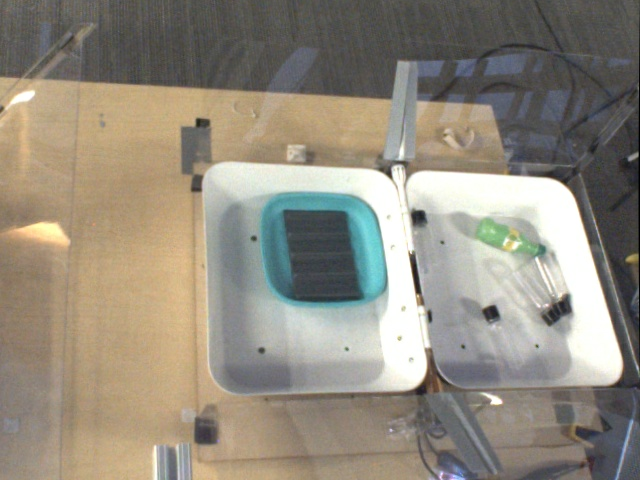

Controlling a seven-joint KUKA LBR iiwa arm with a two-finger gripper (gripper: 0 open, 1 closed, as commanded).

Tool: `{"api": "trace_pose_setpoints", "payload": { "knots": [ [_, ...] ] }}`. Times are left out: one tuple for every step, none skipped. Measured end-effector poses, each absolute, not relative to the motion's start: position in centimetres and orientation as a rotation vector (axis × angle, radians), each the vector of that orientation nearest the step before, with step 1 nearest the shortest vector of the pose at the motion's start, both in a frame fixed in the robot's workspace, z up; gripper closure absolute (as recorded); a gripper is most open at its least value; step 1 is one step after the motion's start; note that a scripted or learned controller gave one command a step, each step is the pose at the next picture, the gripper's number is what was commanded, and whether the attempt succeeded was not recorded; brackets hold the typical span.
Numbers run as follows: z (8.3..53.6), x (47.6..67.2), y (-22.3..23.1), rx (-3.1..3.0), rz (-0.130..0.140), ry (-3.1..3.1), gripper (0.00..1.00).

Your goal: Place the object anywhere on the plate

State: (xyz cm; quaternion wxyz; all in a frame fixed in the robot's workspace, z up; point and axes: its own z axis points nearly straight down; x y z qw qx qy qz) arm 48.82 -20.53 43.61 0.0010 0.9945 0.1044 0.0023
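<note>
A teal square plate (pixel 273 260) with rounded corners sits in the upper middle of the left white bin (pixel 232 308). A dark grey ridged rectangular object (pixel 321 256) lies flat on the plate, inside its rim and covering most of its middle.
The right white bin (pixel 592 308) holds a clear plastic bottle (pixel 533 278) with a green end (pixel 503 236) and a black end (pixel 556 311), lying at a slant. A small black cube (pixel 490 313) lies near it. A grey metal post (pixel 403 113) stands behind the seam between the bins.
</note>
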Motion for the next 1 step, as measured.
{"api": "trace_pose_setpoints", "payload": {
  "knots": [
    [31.34, 48.82, -20.53, 3.125, 0.001, 0.322, 0.00]
  ]
}}
